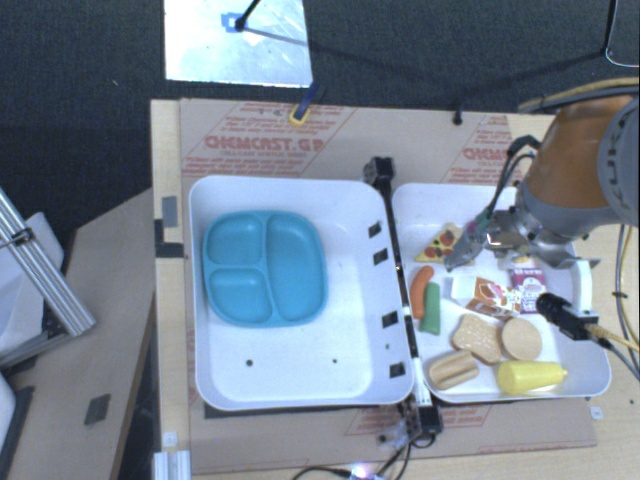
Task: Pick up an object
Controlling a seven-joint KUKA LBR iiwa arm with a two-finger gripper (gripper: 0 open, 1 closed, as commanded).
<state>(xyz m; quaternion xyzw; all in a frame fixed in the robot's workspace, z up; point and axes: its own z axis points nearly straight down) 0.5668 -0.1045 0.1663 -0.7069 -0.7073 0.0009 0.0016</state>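
A: In the right-hand shallow white bin (600, 373), the grey arm's two-finger gripper (462, 255) hangs low over the toy food, just beside the flat pizza-slice toy (442, 241).

B: Is anything pinched?

A: I cannot tell; it is too blurred and dark to read. Nothing shows clearly between its tips.

B: So which step is this?

A: I judge it the reach and descent, with the lift not yet done. The red sausage toy (422, 281) and green stick-shaped toy (431, 307) lie near, by the bin's left wall.

B: And next?

A: Settling on one piece, likely the pizza slice, closing squarely, then rising straight. The left bin (350, 368) bears the turquoise divided plastic plate (265, 268), well apart.
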